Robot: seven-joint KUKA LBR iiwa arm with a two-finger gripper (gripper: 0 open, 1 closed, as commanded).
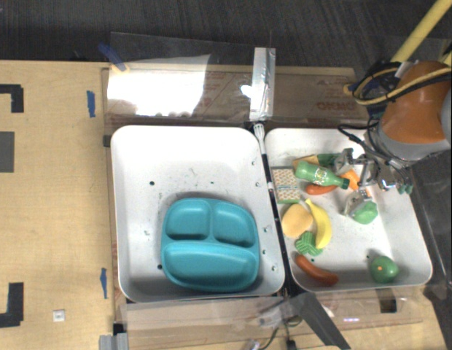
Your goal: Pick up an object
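A heap of small, glossy plastic toy foods is seen in the right-hand white bin, and no single target is marked out among them. A green bottle shape is laid on its side near the bin's far edge, with an orange-red piece just beneath it. A curved yellow banana is rested against a rounded orange-yellow lump; a red sausage shape is placed near the front wall, and a round green fruit in the front right corner. The gripper is lowered among the items, directly above a pale green rounded piece; whether the fingers are spread or closed cannot be told, as metal parts and toys blur together there. The orange-banded arm is cut off at the right. A smooth teal divided tray is held in the left bin.
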